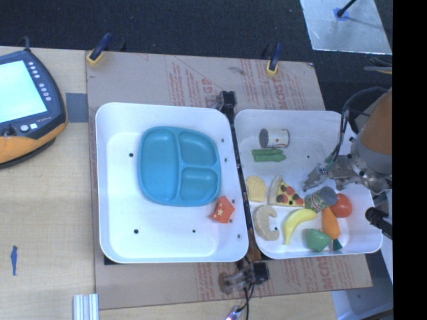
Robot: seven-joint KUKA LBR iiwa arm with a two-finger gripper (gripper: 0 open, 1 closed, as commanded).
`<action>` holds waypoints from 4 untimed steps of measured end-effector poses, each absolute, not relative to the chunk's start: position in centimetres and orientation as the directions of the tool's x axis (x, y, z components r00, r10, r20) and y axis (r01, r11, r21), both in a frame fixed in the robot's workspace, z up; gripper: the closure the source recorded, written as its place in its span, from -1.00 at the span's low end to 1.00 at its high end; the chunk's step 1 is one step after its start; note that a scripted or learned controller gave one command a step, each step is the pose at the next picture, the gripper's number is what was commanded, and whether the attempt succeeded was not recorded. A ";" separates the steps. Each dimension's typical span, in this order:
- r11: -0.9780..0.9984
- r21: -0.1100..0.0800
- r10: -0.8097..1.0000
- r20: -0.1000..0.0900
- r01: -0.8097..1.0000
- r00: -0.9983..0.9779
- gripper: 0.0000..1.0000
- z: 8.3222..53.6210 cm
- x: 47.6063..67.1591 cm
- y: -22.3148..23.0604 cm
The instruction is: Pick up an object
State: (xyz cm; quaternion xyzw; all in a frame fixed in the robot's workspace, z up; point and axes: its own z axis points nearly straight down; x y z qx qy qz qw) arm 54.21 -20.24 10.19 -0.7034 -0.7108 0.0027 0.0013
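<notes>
The tool (319,177) hangs low over the right side of the right bin (300,122). Whether it is spread or pressed together cannot be told, and nothing is seen pinched in it. Toy food crowds it closely. A grey piece (325,197) sits just below it, touching a tomato (342,206) and a carrot (329,223). A pizza slice (287,194) lies just to its left. Nearer the front rim are a banana (297,222), a green piece (316,239) and a bread piece (266,222). A corn cob (255,188) lies by the bin's left wall. Toward the back, well apart from the tool, a can (275,137) lies on its side with a pea pod (268,155) just in front of it.

The left bin (117,179) holds a blue divided plate (179,165). A small red piece (223,209) lies just off the plate's front right corner.

Both bins rest on cardboard (167,79), which is held to the wooden surface (40,212) by clamps (98,49) at its far edge. A pendant (23,105) with a screen lies on the surface at far left.
</notes>
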 end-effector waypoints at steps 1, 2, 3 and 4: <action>0.006 0.004 1.000 -0.003 1.000 -0.006 -1.00 9.4 49.9 -18.8; 0.011 0.001 1.000 -0.004 1.000 -0.011 1.00 10.3 49.9 -18.9; 0.009 -0.002 1.000 -0.001 1.000 -0.009 1.00 16.7 47.7 -12.5; 0.005 -0.002 1.000 0.001 1.000 -0.005 1.00 24.0 47.7 -6.1</action>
